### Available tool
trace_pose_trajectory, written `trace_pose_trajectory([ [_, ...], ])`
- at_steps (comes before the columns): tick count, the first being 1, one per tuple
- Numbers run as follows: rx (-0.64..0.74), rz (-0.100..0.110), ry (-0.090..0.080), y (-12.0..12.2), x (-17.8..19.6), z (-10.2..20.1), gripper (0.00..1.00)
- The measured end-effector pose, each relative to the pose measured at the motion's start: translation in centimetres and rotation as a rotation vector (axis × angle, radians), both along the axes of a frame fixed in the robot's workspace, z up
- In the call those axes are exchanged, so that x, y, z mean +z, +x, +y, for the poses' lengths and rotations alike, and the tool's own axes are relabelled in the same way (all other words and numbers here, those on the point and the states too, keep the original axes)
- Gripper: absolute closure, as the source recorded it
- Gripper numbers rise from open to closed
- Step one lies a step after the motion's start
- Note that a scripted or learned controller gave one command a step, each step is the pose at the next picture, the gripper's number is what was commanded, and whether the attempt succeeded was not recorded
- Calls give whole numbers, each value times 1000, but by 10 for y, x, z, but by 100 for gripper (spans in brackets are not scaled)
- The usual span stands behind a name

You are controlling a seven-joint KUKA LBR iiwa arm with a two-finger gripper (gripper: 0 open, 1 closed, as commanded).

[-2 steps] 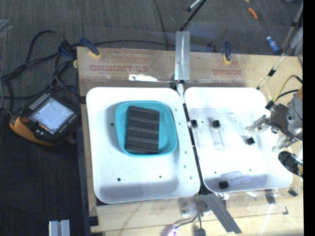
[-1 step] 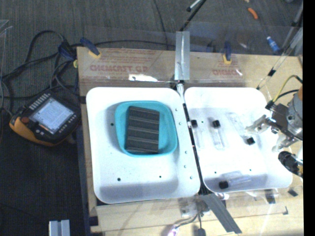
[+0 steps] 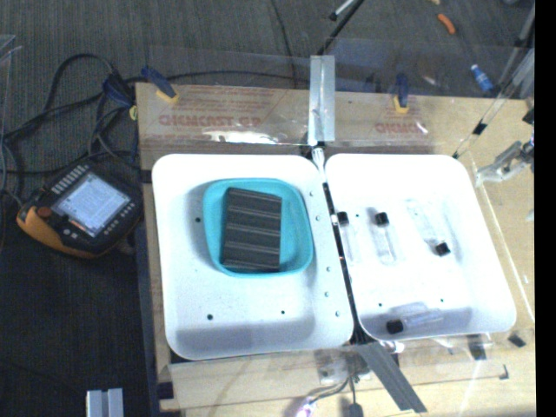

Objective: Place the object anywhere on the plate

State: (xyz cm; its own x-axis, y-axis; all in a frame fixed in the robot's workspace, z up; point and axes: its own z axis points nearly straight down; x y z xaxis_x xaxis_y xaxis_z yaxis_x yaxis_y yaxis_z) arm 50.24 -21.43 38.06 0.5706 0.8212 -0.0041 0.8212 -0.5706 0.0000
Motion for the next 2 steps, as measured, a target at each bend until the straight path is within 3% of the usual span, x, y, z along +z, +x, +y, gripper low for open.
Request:
trace_pose_trajectory([
  [1, -47, 2, 3, -18, -96, 15, 0],
  [2, -47, 2, 3, -18, -96, 14, 0],
])
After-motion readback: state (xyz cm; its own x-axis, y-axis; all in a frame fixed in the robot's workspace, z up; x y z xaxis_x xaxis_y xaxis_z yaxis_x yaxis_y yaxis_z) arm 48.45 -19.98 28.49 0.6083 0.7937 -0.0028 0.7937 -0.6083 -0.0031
